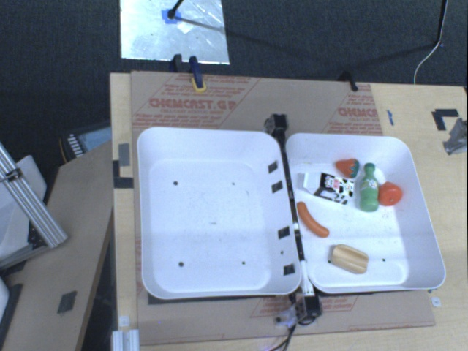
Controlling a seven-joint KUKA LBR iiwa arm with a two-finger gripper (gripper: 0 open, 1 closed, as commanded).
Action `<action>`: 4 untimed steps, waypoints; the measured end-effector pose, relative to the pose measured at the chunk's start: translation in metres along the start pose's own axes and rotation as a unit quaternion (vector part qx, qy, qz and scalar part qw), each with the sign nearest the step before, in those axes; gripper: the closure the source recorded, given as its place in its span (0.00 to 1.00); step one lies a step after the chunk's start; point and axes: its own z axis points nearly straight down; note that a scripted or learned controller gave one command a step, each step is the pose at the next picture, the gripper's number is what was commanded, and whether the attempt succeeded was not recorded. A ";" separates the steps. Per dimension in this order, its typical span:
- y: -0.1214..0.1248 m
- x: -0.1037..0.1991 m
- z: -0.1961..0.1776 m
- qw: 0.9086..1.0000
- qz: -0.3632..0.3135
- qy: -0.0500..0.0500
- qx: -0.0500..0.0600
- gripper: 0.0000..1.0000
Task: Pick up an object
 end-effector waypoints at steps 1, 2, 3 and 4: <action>-0.053 -0.006 -0.129 1.000 -0.002 0.000 0.000 1.00; -0.050 0.078 -0.152 1.000 -0.007 0.003 0.005 1.00; -0.050 0.073 -0.162 1.000 -0.005 0.002 0.004 1.00; -0.049 0.073 -0.173 1.000 -0.007 0.002 0.003 1.00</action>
